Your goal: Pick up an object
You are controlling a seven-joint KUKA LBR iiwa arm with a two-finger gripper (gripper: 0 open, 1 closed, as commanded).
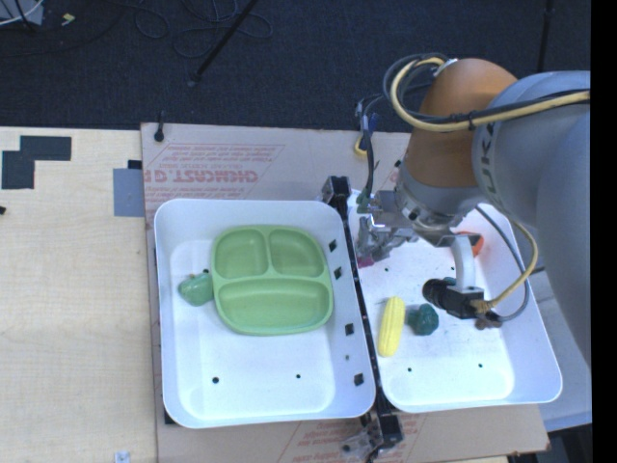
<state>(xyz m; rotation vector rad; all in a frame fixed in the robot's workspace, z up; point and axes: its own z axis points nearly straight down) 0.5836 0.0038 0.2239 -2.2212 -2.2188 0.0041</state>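
Overhead, in the camera view, the grey arm [540,152] with its orange band reaches in from the right and hangs low over the far left corner of the right bin [463,386]. Its jaws point down close to the wall the two bins share; whether they are apart or together cannot be told from this angle, and nothing is seen between them. A small pink thing [367,258] shows just beside the jaws, at the bin's left edge.

Nearer the camera in the same bin lies a yellow corn cob [390,326], lengthwise along the left wall, with a dark teal lump [422,319] just to its right, close but apart. A bit of orange-red [475,244] peeks out beside the wrist; what it is cannot be told.

The left bin [251,386] holds a pale green divided plate [271,280], lying flat, and a small green piece [196,288] touching the plate's left rim.

Both bins sit on a cardboard sheet [212,167] on the light wooden tabletop [67,307]. Beyond the tabletop is a dark floor [289,56] strewn with cables.
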